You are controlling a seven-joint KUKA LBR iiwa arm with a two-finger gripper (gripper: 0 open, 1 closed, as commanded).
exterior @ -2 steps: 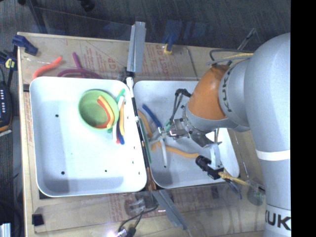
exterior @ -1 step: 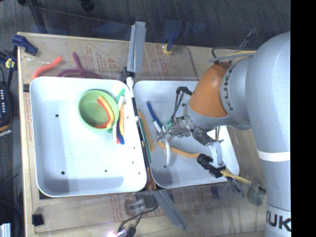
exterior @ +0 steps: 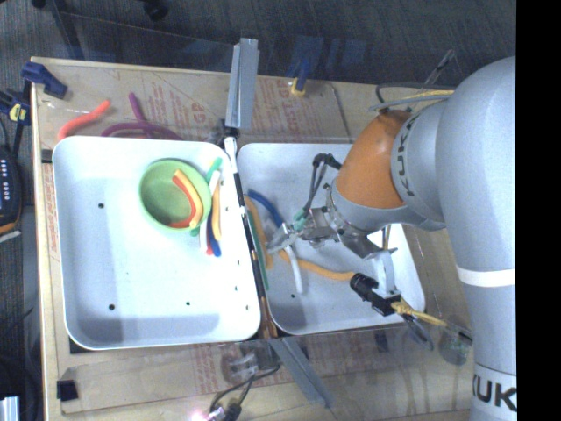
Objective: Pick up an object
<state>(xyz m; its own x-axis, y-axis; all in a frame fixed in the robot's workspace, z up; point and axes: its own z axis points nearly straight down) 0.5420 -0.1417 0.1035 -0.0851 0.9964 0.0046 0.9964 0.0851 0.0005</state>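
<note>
Arm lowered into the right bin, over a heap of thin sticks.

A loose heap of thin sticks (exterior: 273, 235), blue, orange, green and white, is seen at the left side of the right bin (exterior: 351, 321), close to the wall shared with the left bin (exterior: 131, 296). The hand (exterior: 294, 228) is placed just at 3 o'clock of that heap, low in the bin; whether its fingers are apart or together cannot be told, and nothing can be made out between them. A green bowl (exterior: 168, 196) is seen in the left bin toward 12 o'clock, with more coloured sticks (exterior: 209, 204) laid across its 3 o'clock rim. Both bins are carried by the counter (exterior: 175, 95).
</note>
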